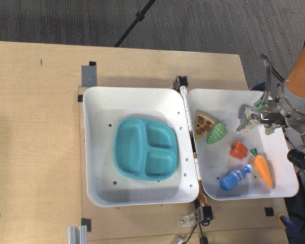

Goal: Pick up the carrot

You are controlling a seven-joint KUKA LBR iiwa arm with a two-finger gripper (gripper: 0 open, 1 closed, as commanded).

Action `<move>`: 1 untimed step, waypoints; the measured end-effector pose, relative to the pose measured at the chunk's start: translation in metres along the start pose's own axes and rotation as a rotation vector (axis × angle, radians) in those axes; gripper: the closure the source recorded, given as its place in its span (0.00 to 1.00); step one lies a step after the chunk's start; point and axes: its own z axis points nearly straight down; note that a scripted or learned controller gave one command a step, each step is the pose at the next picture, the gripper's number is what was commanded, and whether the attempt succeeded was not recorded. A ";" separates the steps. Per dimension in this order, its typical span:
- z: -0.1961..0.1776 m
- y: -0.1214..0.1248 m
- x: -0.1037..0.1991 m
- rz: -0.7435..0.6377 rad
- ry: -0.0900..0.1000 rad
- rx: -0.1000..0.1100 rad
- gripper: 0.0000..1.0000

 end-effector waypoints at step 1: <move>0.117 -0.004 -0.061 0.162 0.000 0.003 0.00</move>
